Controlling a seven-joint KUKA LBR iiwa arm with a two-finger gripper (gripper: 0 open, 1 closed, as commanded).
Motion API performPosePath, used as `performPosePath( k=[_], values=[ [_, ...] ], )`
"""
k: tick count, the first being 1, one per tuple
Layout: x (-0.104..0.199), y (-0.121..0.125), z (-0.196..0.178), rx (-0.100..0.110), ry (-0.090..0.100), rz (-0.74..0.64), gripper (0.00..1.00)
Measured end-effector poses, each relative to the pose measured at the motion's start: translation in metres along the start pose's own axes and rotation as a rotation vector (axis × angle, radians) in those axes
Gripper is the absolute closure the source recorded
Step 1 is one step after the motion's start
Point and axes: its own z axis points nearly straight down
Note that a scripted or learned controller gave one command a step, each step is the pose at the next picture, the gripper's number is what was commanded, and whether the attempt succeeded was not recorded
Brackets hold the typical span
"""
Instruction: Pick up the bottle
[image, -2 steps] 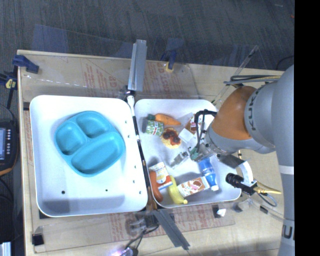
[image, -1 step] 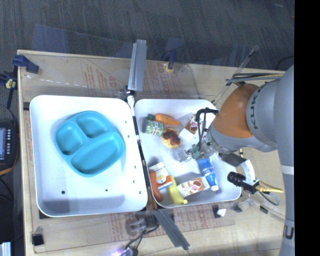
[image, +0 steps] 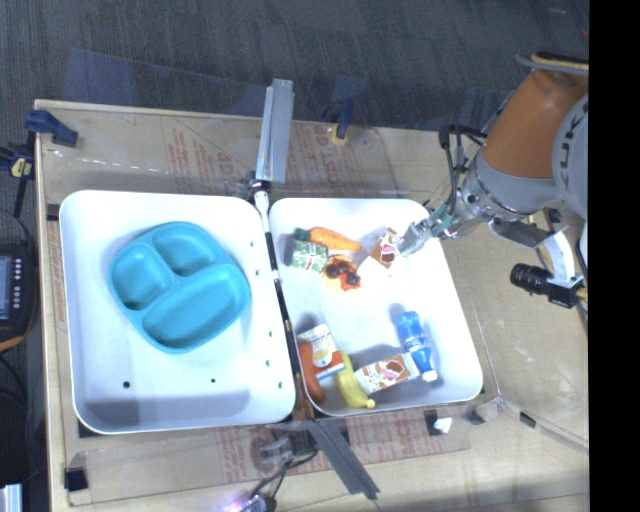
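Observation:
The bottle (image: 414, 343) is blue with a white cap and a label. It lies on its side in the right bin (image: 455, 300), near that bin's right wall and towards the front. My gripper (image: 414, 237) hangs over the far right part of the same bin, well behind the bottle and apart from it. Its tip is right beside a small brown and white packet (image: 386, 250). I see nothing of the bottle between the gripper's tips.
Behind the bottle lie a carrot (image: 336, 239), a green carton (image: 310, 255) and a dark red item (image: 345, 272). In front sit a juice box (image: 385, 373), a banana (image: 355, 392), a small carton (image: 322, 346) and a red sausage (image: 312, 378). The left bin (image: 90, 380) holds a blue divided plate (image: 180, 285).

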Motion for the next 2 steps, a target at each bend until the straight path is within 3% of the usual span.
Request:
performPosePath(
  k=[1, 2],
  values=[
    [0.000, 0.000, 0.000, 0.000, 0.001, 0.000, 0.00],
    [0.023, -0.061, 0.066, 0.003, 0.003, -0.073, 0.00]
  ],
)
